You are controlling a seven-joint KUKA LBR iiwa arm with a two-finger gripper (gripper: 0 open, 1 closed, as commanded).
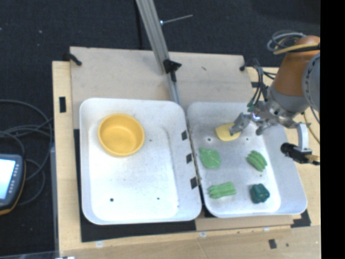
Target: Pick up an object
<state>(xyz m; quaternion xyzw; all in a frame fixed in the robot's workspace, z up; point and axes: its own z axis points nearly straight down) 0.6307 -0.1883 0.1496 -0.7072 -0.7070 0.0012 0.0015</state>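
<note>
My gripper hangs over the top of the right bin, one finger down at the right edge of the pale yellow piece, which lies just left of me, though I cannot tell how the gripper is set.

Arm cut off at right edge, upper links out of frame. Pale yellow object in right bin partly covered by gripper finger; full shape unclear. Finger spacing too small to judge. Grey handheld screen cropped by left edge. Metal pole runs out top edge.
</note>
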